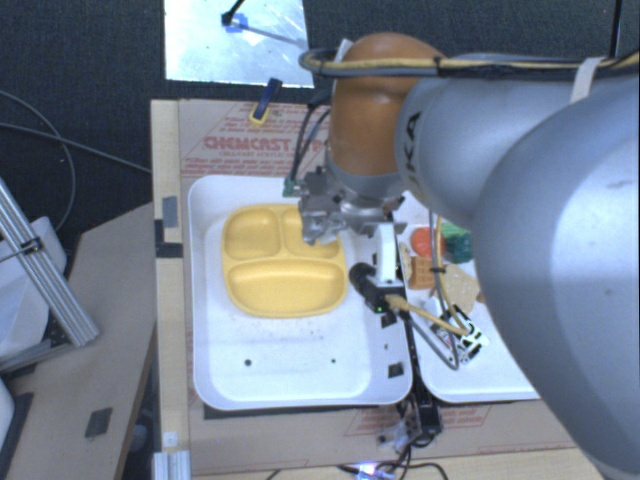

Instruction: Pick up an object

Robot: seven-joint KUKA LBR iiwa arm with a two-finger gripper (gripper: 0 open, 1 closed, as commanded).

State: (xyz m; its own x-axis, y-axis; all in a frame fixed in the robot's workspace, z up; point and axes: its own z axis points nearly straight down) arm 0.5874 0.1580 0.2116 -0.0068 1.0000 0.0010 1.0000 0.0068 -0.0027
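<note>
A yellow divided plate (278, 268) lies in the upper part of the left white bin (212, 368). My gripper (318, 224) hangs over the plate's upper right compartment, close to its rim. Nothing shows held beneath it. In the right bin (485, 388) lie a red-orange piece (422, 240), a green piece (458, 244), a tan flat piece (463, 286), a wire utensil (444, 344) and a small black-and-white object (472, 342). My arm hides much of the right bin.
Both bins rest on a printed cardboard sheet (232, 144). A small yellow and blue item (265, 102) lies on the sheet behind the left bin. A shiny panel (235, 28) sits farther back. A metal frame (40, 273) stands at the left.
</note>
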